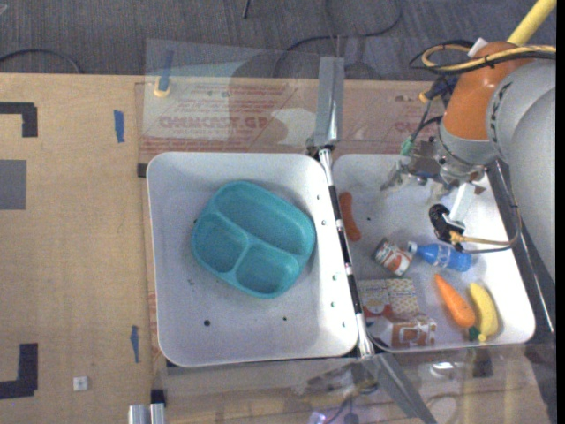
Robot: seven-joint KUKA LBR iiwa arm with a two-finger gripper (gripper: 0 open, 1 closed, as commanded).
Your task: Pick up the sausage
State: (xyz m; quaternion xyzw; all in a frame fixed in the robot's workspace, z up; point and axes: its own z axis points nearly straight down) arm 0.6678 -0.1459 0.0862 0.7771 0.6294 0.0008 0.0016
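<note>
The grey arm with its orange band [477,104] enters from the upper right and bends down toward the counter. Its metal two-finger pincer [415,170] hangs at the wrist's lower left, angled leftward. Dark and yellow cables loop around the wrist. The finger gap is too unclear to judge.

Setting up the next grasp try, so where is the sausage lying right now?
The sausage lies in the right bin, hard against its left wall near the divider, up-left of the small can and well left of the gripper.
</note>
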